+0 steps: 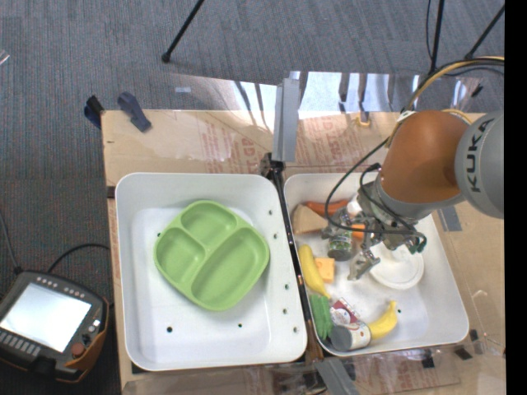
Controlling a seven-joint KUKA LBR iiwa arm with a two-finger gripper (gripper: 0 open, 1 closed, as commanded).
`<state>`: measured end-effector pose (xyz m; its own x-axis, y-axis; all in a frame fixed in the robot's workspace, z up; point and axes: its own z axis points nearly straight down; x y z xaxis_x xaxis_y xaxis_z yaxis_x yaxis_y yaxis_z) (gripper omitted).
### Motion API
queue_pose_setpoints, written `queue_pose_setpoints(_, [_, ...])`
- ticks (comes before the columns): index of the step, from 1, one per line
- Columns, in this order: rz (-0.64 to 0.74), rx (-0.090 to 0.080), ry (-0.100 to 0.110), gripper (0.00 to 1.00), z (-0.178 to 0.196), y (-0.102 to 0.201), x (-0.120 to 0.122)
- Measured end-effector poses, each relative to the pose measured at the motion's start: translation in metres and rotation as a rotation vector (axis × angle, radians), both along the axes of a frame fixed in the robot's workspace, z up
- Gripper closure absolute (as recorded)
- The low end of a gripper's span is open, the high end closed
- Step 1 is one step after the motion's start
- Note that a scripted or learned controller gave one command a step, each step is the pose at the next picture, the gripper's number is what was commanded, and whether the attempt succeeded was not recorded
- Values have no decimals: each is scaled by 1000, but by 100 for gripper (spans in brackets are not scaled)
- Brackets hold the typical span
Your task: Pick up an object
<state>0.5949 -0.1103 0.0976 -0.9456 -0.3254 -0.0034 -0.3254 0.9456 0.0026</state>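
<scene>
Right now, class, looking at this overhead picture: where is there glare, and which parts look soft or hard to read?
In the camera view, glare streaks the shiny sheet behind the bins; the white bins are bright and almost shadowless around the green plate; the gripper and the small items beneath it look soft and cluttered, so its fingers are hard to read.
</scene>
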Motion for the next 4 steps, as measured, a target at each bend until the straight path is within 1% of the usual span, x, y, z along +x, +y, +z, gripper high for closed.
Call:
queue_pose_setpoints(1, [-6, 0, 0, 0, -10, 16, 7])
queue_pose_setpoints(2, [-41, 0, 2, 0, -10, 23, 1])
queue_pose_setpoints(3, [0, -2, -1, 0, -9, 24, 33])
queue_pose_setpoints(4, [-44, -1, 3, 0, -10, -17, -32])
